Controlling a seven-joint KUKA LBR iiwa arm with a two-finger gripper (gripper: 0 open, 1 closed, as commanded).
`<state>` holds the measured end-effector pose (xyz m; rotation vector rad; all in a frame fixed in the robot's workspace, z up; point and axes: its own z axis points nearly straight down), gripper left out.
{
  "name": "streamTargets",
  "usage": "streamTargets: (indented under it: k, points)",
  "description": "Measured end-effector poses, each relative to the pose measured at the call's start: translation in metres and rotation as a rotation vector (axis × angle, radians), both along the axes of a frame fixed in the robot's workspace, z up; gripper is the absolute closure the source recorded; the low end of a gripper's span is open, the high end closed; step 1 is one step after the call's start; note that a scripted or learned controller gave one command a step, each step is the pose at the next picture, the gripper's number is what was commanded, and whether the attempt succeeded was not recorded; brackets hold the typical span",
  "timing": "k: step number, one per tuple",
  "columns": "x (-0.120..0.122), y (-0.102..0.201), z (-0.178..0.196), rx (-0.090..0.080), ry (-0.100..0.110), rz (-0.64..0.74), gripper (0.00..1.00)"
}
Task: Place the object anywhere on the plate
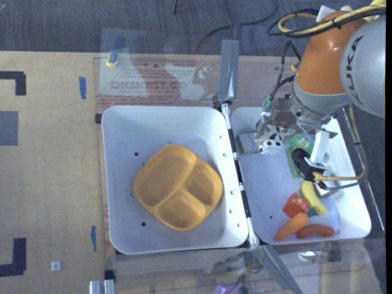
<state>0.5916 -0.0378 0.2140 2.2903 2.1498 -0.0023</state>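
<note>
Plate [178,187] in left bin [116,133], end effector [269,141] low over right bin [263,195]

Arm [352,54] enters from the right and upper edge of the camera view, grey link outermost, orange band [324,48] just behind the wrist. Wrist pitched downward, tool end pointing toward the lower left. Gripper [269,136] sits at the low end of the wrist, partly under the wrist housing. Yellow and black cables [318,22] loop over the orange band, above and behind the gripper. Finger detail too small and cluttered to resolve.
</note>
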Motion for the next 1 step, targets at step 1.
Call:
streamTargets:
  k: [1]
  points:
    - [-0.0785,0.0661,-0.0302,0.002,0.002,0.083,1.0]
